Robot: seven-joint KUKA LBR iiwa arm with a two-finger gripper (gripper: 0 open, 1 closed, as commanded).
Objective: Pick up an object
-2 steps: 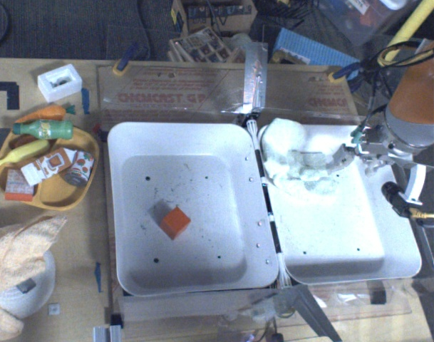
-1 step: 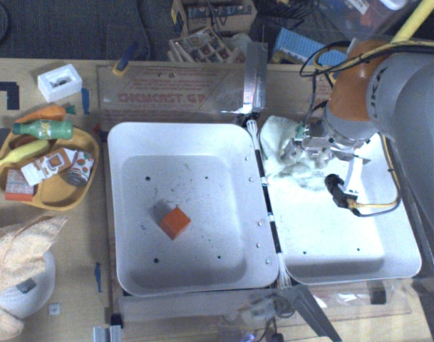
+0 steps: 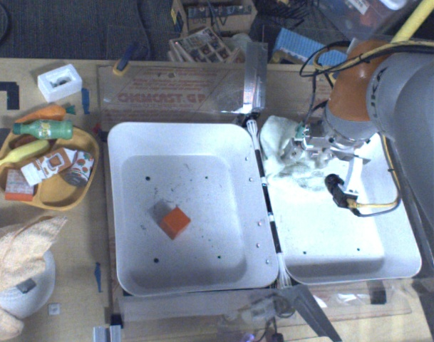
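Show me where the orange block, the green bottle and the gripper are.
orange block (image 3: 176,222), camera view, middle of its top face.
green bottle (image 3: 47,129), camera view, middle of its body.
gripper (image 3: 308,148), camera view, between its fingertips.

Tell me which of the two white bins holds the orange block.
The left bin. The orange block lies on its floor, beside a small grey piece. The right bin has the gripper over its far left corner instead.
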